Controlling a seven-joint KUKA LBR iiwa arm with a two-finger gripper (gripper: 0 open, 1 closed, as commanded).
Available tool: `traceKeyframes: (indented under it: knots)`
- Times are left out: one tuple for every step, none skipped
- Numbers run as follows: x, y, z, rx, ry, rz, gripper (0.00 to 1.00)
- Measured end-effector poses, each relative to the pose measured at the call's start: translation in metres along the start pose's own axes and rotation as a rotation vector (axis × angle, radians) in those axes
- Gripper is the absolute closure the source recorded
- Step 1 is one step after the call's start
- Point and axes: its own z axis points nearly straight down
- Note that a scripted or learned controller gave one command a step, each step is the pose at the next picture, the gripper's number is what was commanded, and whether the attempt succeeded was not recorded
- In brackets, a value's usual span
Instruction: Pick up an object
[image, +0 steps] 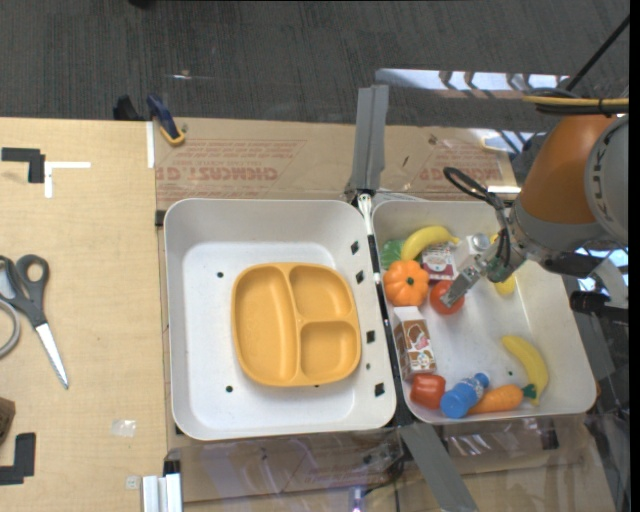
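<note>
The right bin (560, 300) holds several toy foods: a yellow banana (428, 240), an orange pumpkin (406, 283), a red tomato (445, 302), a small printed carton (413, 340), a red pepper (427, 390), a blue bottle (462, 397), a carrot (500, 398) and a second banana (528, 362). My gripper (474, 278) hangs low in the bin's upper middle, open. One finger (457, 290) rests just over the tomato's right edge. Nothing shows between the fingers. A small yellow piece (506, 286) lies just right of the gripper.
The left bin (190, 330) carries a yellow divided plate (297, 323). Scissors (35, 310) lie on the wooden bench at far left. A grey divider bar (368, 140) runs up between the bins. The arm's orange band (565, 165) looms over the right bin's top right corner.
</note>
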Motion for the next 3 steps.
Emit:
traceKeyframes:
  knots:
    - [0.028, 0.013, 0.034, 0.002, 0.002, 0.170, 0.00]
    - [0.028, 0.014, 0.024, 0.002, 0.000, 0.166, 1.00]
    - [0.050, 0.029, -0.146, 0.003, 0.001, 0.355, 1.00]
